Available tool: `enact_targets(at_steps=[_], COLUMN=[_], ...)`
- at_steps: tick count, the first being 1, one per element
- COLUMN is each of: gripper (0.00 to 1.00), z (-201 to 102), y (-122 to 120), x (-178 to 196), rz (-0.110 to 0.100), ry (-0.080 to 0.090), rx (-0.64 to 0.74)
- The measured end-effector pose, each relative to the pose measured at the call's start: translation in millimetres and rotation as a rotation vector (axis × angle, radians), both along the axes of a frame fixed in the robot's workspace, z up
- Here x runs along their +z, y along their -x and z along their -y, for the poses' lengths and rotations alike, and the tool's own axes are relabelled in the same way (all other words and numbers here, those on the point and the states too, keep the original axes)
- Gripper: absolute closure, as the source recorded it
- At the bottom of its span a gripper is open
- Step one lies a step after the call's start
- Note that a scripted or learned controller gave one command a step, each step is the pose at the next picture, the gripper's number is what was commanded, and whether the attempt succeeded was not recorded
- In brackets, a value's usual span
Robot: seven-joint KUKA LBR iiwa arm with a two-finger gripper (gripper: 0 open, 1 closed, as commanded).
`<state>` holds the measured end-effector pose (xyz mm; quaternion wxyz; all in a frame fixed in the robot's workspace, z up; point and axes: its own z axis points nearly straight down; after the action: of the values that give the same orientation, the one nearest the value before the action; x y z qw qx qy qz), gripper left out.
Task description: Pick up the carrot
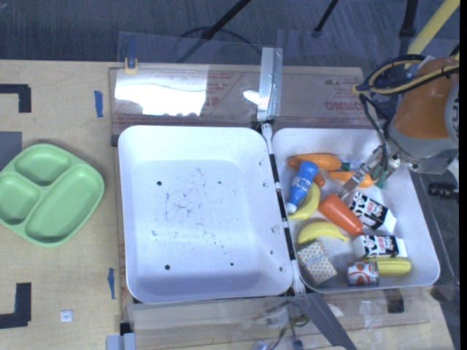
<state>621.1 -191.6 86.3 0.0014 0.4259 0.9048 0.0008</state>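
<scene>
Two shallow white bins (139, 152) sit on the bench. Inside the right one lies the smooth orange tapered carrot (340, 214), beside a blue bottle (301, 183). My gripper (363, 178) hovers just above it, fingers apart.

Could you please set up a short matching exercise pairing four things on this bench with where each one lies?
Things:
1. blue bottle
2. green divided plate
3. claw
4. yellow corn cob

Places:
A. on the bench, left of both bins
B. near the right bin's front right corner
C. by the right bin's left wall, next to a banana
D. over the right bin's rear part, by the carrot

Pairs: 1-C, 2-A, 3-D, 4-B
</scene>
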Motion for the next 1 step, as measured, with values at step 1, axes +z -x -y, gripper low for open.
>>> enact_targets(at_steps=[1], gripper=[1.0], z=[2.0], y=[-1.9], x=[12.3], rz=[0.009], ry=[0.001], rx=[-0.004])
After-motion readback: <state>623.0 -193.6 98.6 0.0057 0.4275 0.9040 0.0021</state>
